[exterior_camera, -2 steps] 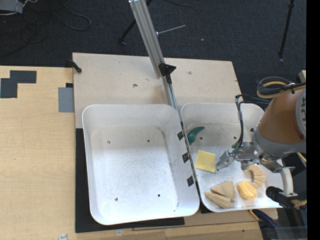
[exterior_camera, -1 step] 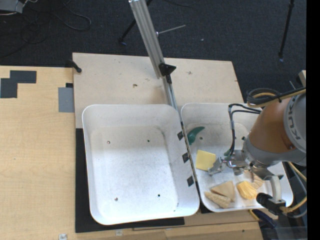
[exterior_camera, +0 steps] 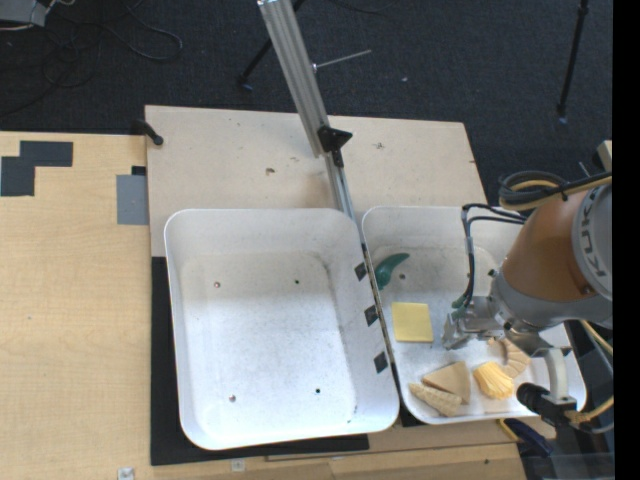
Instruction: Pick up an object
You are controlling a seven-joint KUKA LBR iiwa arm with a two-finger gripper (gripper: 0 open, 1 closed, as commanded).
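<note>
Several objects crowd the right bin [exterior_camera: 440, 230]: a yellow square [exterior_camera: 412, 322] mid-floor, tan wedges [exterior_camera: 447, 383] at its near edge (easy reach). Gripper [exterior_camera: 462, 330] hovers low beside the square; grip state cannot be told.

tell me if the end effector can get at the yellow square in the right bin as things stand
Probably yes. The yellow square lies flat and apart from the other pieces, with bare floor of the right bin around it, and the end effector sits just beside it.
</note>
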